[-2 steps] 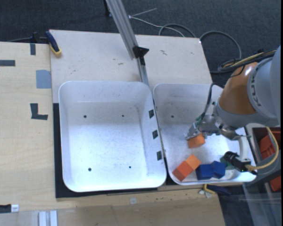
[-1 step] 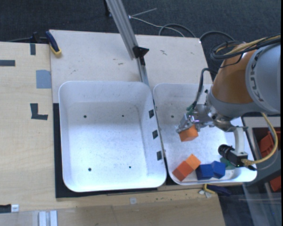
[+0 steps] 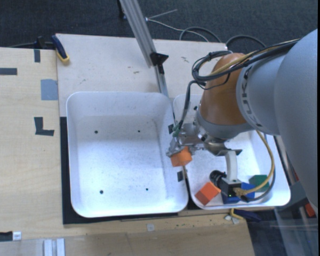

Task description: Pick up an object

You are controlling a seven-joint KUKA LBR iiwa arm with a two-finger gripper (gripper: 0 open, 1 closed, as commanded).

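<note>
Arm over the wall between two white bins, an orange cube in its fingers.

The pale bench (image 3: pixel 106 63) bears both bins, and the grey arm (image 3: pixel 277 84), with its orange band (image 3: pixel 224 89), reaches in from the right across the right bin (image 3: pixel 248 148). The left bin (image 3: pixel 117 143) is white and shallow, with a fine dark speckling and four small dark dots on its floor. The gripper (image 3: pixel 178 151) hangs at the shared wall of the two bins, its fingers closed on the orange cube (image 3: pixel 181 158). The cube is small, plain, matte and tilted, and sits just over that wall. In the right bin's near corner lie a second orange block (image 3: pixel 205 194), a blue piece (image 3: pixel 249 188) and a green piece (image 3: pixel 259 180). The blue and green pieces touch each other, and the block lies near them.
</note>
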